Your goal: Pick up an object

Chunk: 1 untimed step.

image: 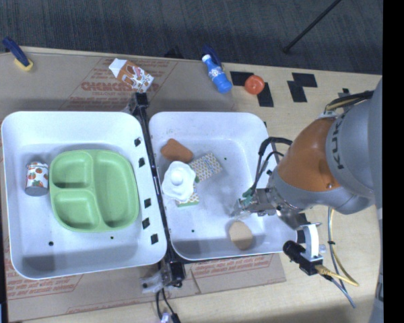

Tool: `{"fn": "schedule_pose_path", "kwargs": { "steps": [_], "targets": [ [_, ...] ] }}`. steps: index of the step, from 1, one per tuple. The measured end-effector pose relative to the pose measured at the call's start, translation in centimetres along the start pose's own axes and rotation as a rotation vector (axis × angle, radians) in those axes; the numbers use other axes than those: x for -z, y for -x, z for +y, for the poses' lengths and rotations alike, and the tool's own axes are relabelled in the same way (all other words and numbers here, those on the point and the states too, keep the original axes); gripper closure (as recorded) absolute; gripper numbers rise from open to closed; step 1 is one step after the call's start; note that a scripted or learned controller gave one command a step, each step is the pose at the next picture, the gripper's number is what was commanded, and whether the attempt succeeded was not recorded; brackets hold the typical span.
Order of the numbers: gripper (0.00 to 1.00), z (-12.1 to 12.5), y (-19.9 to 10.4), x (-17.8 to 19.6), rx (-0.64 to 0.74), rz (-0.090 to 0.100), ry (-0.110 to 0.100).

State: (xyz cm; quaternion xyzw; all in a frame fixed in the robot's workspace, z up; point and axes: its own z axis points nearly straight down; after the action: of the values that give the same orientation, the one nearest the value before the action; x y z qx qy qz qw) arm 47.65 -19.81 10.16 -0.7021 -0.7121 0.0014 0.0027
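Grey arm point(337, 160) with orange band reaches over the right bin point(256, 247) from the right. Gripper point(246, 204) sits low in that bin, just above a round tan object point(240, 235); its state cannot be determined. White bottle point(178, 182), brown object point(176, 151) and patterned packet point(207, 165) lie to its left. Left bin point(13, 180) contains a green divided tray point(94, 188) and a small can point(36, 178).

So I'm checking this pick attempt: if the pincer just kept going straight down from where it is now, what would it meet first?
Probably the right bin's bare white floor. The pincer points down just above and left of the round tan object, apart from it; depth is unclear from this slant.
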Motion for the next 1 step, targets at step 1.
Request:
{"fn": "schedule_pose_path", "kwargs": {
  "steps": [1],
  "targets": [
    [1.0, -0.03, 1.23, -0.95, -0.006, 0.0, 0.002]
  ]
}}
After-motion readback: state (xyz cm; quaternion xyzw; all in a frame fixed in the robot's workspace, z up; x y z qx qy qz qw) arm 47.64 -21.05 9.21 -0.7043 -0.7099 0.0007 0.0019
